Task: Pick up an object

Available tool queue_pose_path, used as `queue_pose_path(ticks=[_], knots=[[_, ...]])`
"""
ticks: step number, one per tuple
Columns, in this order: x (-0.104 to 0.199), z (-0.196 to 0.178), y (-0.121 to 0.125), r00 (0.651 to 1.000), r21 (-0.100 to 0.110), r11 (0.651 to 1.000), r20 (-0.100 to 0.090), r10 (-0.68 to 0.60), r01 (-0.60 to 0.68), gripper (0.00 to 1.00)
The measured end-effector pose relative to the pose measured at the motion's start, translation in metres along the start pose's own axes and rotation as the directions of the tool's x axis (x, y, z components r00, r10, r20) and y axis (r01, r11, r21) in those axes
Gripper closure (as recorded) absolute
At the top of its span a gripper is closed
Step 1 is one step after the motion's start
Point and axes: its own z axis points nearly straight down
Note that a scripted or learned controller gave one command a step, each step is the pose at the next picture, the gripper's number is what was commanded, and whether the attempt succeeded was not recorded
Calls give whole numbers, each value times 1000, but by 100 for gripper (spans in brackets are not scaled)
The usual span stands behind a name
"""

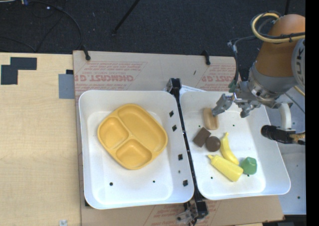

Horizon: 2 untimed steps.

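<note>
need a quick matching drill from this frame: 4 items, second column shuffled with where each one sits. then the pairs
Things:
1. yellow divided plate
2. green object
3. tan block
4. gripper

Places:
A. right bin, near its top, beside the dark brown pieces
B. left bin, alone in the middle
C. above the right bin's top edge, just right of the tan block
D. right bin, lower right, next to the yellow bottle

Pairs: 1-B, 2-D, 3-A, 4-C
</note>
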Motion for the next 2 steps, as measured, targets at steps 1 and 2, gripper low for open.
queue_pose_path(ticks=[1, 2], knots=[[0, -8, 2, 1000, -13, 1000, 1, -2, 2, 0], [9, 48, -2, 1000, -8, 1000, 0, 0, 0, 0]])
